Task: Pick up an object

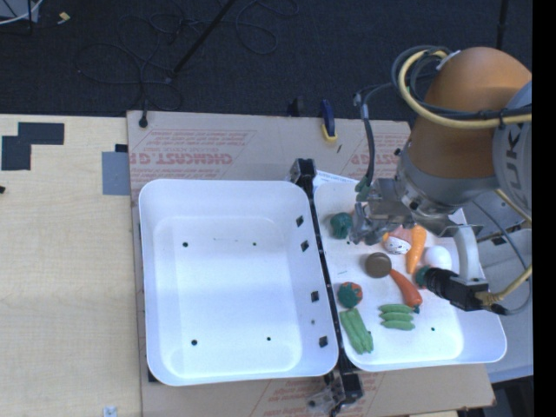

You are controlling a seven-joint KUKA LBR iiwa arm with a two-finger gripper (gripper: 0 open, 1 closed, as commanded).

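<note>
Glossy plastic toy vegetables in smooth white bin

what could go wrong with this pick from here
1. The right bin is crowded: a carrot, brown ball, red pepper and white egg lie close together, so the gripper may nudge neighbours or catch two at once.
2. The gripper sits near the divider between the bins, beside a green piece; a descent there might clip the bin wall.
3. The round ball and egg could roll away from a grasp.

Toys crowding right bin
</note>
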